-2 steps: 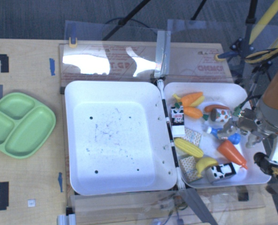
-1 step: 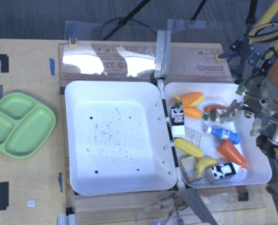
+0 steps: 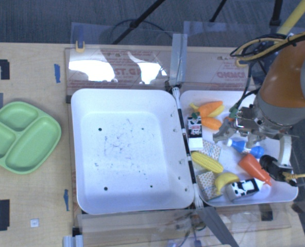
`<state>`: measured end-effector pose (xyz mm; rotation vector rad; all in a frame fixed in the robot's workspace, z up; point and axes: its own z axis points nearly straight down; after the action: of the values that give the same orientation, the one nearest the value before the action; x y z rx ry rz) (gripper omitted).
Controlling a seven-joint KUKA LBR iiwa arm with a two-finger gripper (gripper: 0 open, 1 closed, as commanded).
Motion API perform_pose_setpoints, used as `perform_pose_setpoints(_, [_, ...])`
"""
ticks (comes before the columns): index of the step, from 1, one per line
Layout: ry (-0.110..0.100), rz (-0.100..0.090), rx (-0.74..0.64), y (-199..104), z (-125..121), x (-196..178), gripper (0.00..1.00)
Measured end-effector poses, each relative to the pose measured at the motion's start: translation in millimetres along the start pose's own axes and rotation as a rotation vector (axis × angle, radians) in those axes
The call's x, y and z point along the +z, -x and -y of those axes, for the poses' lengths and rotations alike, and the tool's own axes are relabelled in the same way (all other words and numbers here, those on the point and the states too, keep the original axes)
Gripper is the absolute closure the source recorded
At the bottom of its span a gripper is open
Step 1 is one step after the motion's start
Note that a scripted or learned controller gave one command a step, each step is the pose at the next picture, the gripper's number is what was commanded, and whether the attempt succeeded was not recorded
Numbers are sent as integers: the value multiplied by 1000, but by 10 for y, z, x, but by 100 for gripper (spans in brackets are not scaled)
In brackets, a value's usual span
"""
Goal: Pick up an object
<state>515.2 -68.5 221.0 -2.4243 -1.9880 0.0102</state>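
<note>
hand (image 3: 234, 133): over right bin (image 3: 289, 192), fingers spread, holding nothing; corn (image 3: 207, 161), banana (image 3: 225, 180) just below

Bright, even light is falling from overhead, leaving the scene well exposed. Strong white glare is bouncing off the clear plastic sheet (image 3: 121, 66) behind the left bin (image 3: 126, 148), washing out its printed lettering. The white bins are showing only faint, soft shadows along their inner walls. The picture is looking slightly soft overall, and the small toys in the right bin (image 3: 289, 192) are lacking fine detail. The dark floor beyond the table (image 3: 29, 205) is staying dim.
</note>
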Motion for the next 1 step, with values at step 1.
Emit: perform_pose_setpoints(1, [0, 0, 0, 0, 0, 0, 0])
